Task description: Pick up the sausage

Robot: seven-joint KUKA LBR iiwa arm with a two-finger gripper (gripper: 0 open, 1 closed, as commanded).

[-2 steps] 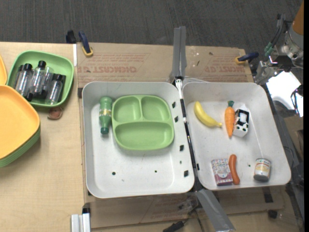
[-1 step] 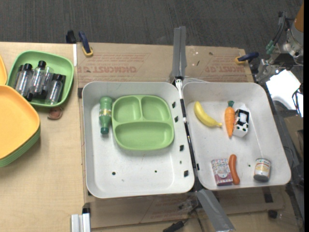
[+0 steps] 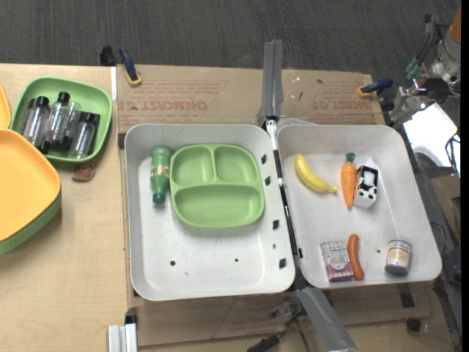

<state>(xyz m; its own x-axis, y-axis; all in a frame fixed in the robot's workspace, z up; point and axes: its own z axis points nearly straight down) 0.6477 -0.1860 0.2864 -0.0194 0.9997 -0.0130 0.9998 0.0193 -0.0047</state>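
**Sausage lies lengthwise at the near edge of the right bin, far from the arm**

The sausage (image 3: 355,256) is found in the right bin (image 3: 418,174), close to its front wall. Its long axis runs roughly from the back of the bin toward the front, tilted only slightly. It is flanked closely on one side by a small pink carton (image 3: 336,260), which appears to touch it or nearly so; on the other side a small can (image 3: 397,257) stands apart from it. Further back in the same bin a carrot (image 3: 348,183), a banana (image 3: 314,176) and a black-and-white toy (image 3: 366,186) are seen.

Part of the robot's hardware is seen at the upper right corner (image 3: 440,57), outside the bin and well apart from the sausage. Whether the jaws are open or closed cannot be told.

It is judged that the approach must be made from above, with the jaws closing across the sausage's short width. The side next to the carton is expected to leave little room for a finger.
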